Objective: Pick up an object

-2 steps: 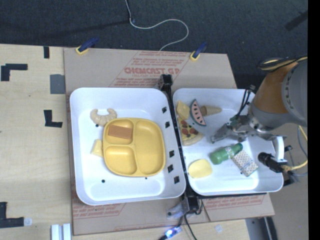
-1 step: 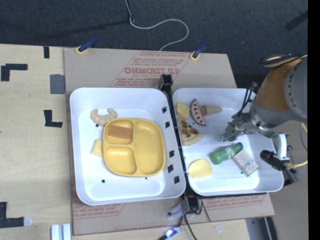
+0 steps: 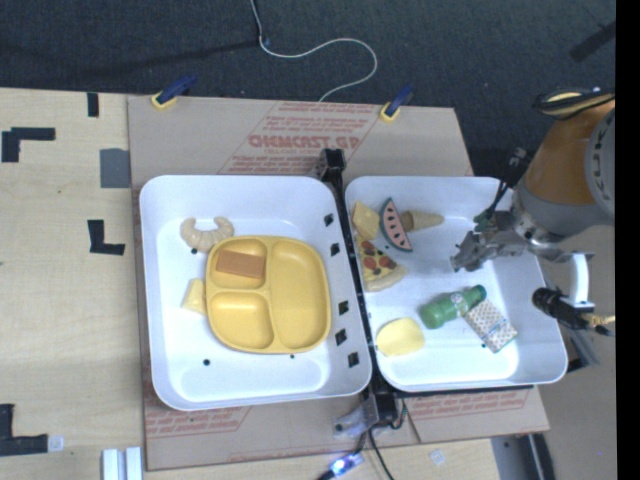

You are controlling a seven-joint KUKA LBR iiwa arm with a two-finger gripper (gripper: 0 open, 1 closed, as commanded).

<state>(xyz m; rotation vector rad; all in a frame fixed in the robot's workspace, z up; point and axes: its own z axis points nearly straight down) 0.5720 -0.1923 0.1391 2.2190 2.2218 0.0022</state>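
Note:
My gripper [image 3: 468, 258] hangs over the right bin [image 3: 520, 193], near its right side, above bare white floor. Nothing shows between its fingers. Just below it lie a green bottle [image 3: 449, 307] and a small patterned packet [image 3: 490, 323]. To its left rest a watermelon slice [image 3: 396, 225], an ice-cream cone [image 3: 425, 220], a pizza slice [image 3: 377, 262] and, nearer the front, a pale yellow lemon-like piece [image 3: 400, 337]. The arm's grey body and orange band come in from the right.
The left bin [image 3: 165, 208] holds a yellow divided plate [image 3: 290, 303] with a brown toast piece [image 3: 240, 262] in one compartment, a croissant [image 3: 204, 231] and a cheese wedge [image 3: 193, 295]. A black divider [image 3: 346, 268] separates the bins. A white cable [image 3: 320, 53] trails behind.

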